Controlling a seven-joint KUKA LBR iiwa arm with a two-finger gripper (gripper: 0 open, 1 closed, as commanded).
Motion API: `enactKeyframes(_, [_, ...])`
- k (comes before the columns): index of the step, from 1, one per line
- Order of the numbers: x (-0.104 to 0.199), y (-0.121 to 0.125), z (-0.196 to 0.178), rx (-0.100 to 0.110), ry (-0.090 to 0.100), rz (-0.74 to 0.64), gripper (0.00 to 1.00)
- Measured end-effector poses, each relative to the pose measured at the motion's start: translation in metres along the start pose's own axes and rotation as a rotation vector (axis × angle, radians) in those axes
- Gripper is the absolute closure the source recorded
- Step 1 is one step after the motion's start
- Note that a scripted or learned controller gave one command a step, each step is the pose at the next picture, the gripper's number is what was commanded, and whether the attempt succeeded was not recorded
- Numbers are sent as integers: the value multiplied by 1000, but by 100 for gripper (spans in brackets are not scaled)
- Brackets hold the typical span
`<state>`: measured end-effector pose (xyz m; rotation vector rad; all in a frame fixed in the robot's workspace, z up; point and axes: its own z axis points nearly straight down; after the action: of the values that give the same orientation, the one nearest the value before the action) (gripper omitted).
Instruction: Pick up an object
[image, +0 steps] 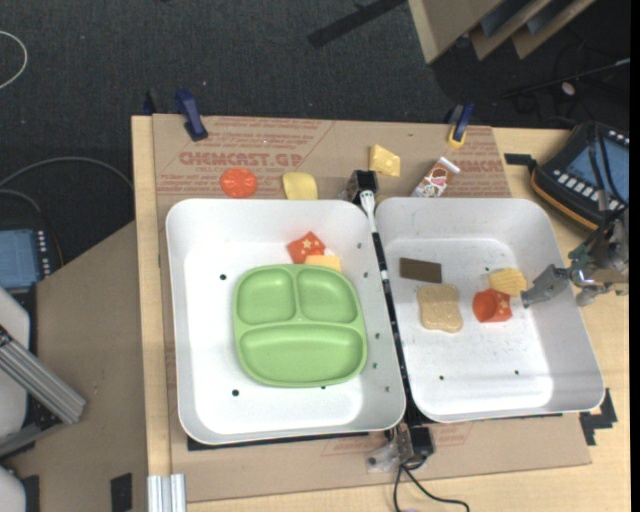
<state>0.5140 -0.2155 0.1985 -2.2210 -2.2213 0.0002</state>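
From my overhead camera I see the grey two-finger gripper reaching in low over the right shallow white bin, near that bin's right wall; I cannot tell how its tips stand, and nothing sits visibly between them. Just left of it lie a small red rounded toy piece and a yellow ridged toy piece, close together; the yellow one's long axis runs roughly left to right. Further left are a tan bread-slice toy and a dark brown flat rectangle, its long side running left to right. The front half of this bin is open floor. The left white bin holds a green divided plastic tray. Both bins rest on a brown cardboard sheet.
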Motion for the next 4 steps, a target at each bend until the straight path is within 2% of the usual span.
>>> enactKeyframes(1, [-5, 55, 109, -3, 6, -5, 0])
enactKeyframes(2, [-6, 53, 97, -1, 2, -4, 100])
enactKeyframes(3, [-4, 53, 97, 0, 5, -5, 0])
enactKeyframes(4, [43, 43, 115, 4, 3, -2, 0])
